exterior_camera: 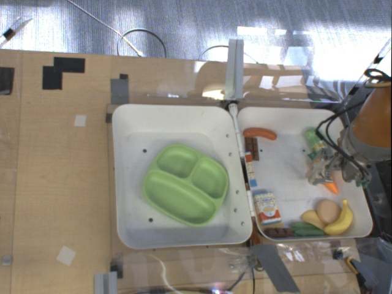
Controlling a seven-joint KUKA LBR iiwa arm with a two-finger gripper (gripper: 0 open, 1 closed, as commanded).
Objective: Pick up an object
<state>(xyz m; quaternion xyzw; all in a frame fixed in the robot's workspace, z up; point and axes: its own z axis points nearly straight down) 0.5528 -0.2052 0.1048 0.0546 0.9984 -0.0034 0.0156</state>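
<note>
My gripper (pixel 320 171) hangs low over the right side of the right bin (pixel 288 113), with the orange-banded arm (pixel 372 124) behind it. A small orange carrot piece (pixel 332 187) lies just below the gripper, and a green toy (pixel 313 138) sits just above it. Elsewhere in this bin are an orange sausage (pixel 260 133), a brown chocolate bar (pixel 252 147), a small carton (pixel 267 207), a tan egg-like piece (pixel 327 211), a banana (pixel 342 220) and a dark green vegetable (pixel 308 229). Whether anything sits in the gripper is hidden.
The left bin (pixel 131 164) holds a green divided plate (pixel 185 184). A grey post (pixel 234 66) stands at the back, where the bins meet. Black cables (pixel 334 124) loop beside the arm. The middle of the right bin floor (pixel 285 170) is bare.
</note>
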